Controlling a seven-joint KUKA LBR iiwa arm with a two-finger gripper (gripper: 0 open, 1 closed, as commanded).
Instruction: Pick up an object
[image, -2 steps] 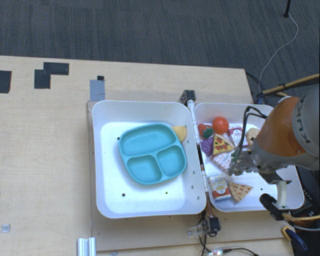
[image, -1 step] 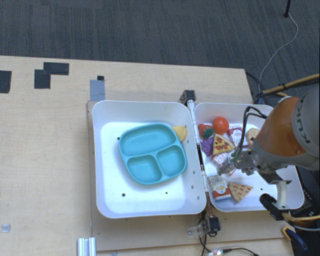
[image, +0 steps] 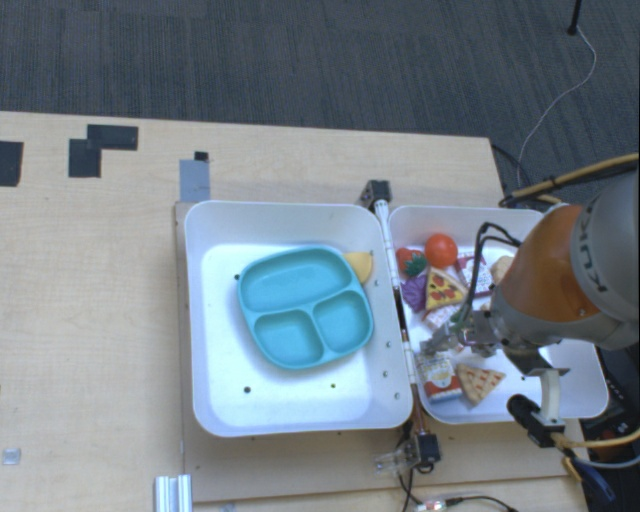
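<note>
The right bin (image: 592, 398) holds several toy foods: a red tomato (image: 441, 249), a red strawberry-like piece (image: 413, 264), a purple item (image: 413, 294), a pizza slice (image: 443, 290), a second pizza slice (image: 481, 381) and a small printed carton (image: 438, 378). My gripper (image: 446, 341) hangs low over the bin's left side, just above the carton and below the upper pizza slice. The grey and orange arm (image: 550, 280) covers the bin's right half. I see nothing clearly held.
The left bin (image: 196, 320) holds a blue three-compartment plate (image: 303, 305) with a yellow piece (image: 359, 264) at its upper right corner. A metal divider (image: 392, 290) runs between the bins. Cables lie at the bench's front edge (image: 420, 455).
</note>
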